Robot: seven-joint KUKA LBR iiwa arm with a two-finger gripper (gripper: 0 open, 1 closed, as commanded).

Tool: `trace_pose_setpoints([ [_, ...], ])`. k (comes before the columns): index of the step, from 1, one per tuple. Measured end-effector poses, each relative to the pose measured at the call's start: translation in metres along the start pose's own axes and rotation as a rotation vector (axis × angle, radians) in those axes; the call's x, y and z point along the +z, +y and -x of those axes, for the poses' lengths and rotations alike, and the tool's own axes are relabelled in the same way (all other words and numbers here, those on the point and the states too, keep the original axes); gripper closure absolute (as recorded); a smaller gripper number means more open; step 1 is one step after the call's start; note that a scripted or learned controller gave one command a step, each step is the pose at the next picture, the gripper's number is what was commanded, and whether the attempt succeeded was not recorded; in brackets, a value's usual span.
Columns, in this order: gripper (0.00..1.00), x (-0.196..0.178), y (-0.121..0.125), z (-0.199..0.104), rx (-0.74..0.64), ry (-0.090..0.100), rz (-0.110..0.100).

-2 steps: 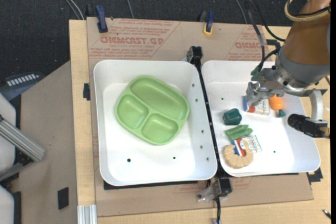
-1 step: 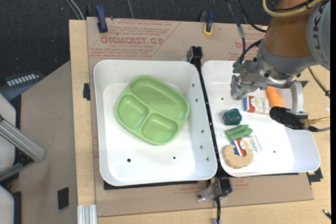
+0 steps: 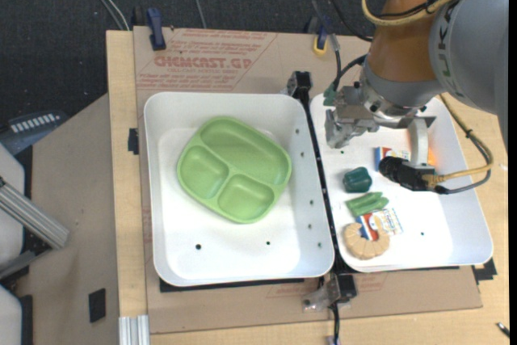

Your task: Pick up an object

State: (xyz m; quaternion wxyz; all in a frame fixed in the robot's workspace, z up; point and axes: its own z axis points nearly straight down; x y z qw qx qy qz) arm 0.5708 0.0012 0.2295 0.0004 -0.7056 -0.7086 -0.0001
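Two shallow white bins of smooth moulded plastic with rounded corners stand side by side on a pale wooden tabletop (image 3: 121,198). A brown board (image 3: 210,61) printed with red lettering lies at the far edge. The left bin (image 3: 186,250) holds a single light green compartment plate (image 3: 234,169), glossy and roughly square with rounded corners. Raised ribs divide it into three wells, and it lies flat near the bin's middle. The right bin (image 3: 456,234) holds several small things, clustered near its left wall. These are a dark green block (image 3: 357,178) with softened edges, a pale green pod-shaped piece (image 3: 367,204) just nearer than it, and a flat printed packet (image 3: 388,220) in red, white and blue. Nearest of all is a round tan disc (image 3: 363,242) with a matte, biscuit-like surface. A small orange and white item (image 3: 388,154) lies farther back. The arm (image 3: 420,20), grey with a smooth orange shell, reaches in from the right. Its metal gripper (image 3: 339,135) hangs over the far left part of the right bin, apart from the dark green block and farther back than it. Nothing shows between the jaws, and whether they are released or clenched cannot be told from this angle.
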Motion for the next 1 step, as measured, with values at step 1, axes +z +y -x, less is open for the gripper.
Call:
trace_pose_setpoints([
  [1,1.0,-0.0057,0.0173,-0.0546,-0.001,0.001,0.001],
])
